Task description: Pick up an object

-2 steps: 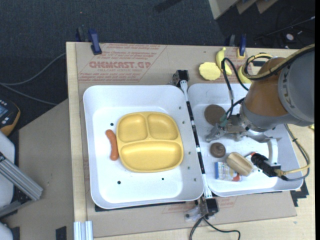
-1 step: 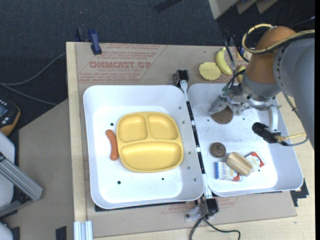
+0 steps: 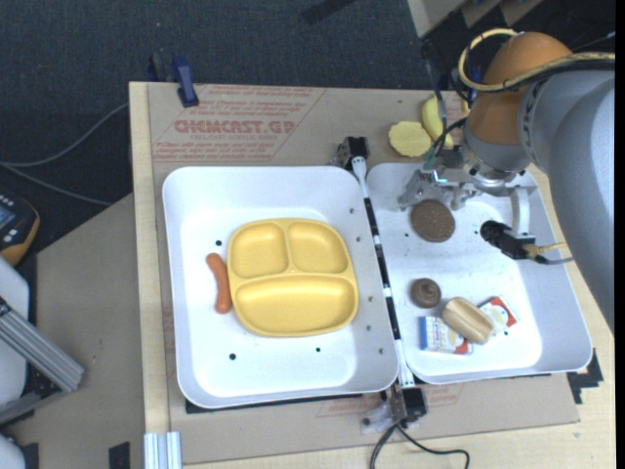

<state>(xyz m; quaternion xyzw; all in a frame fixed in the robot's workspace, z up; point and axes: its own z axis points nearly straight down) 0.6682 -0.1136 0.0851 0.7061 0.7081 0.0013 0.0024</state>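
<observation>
Glossy plastic tray [image 3: 291, 279] — matt cardboard [image 3: 244, 125]

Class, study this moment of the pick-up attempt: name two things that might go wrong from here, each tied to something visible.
1. The end effector sits at the brown disc's far edge, near the right bin's wall; a descent may clip the rim or only nudge the flat disc.
2. The bread roll lies on the small packet; grabbing either might drag the other.

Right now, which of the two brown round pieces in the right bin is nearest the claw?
The larger brown disc, at the bin's far end right under the claw. The smaller brown one lies nearer the bread roll.
</observation>
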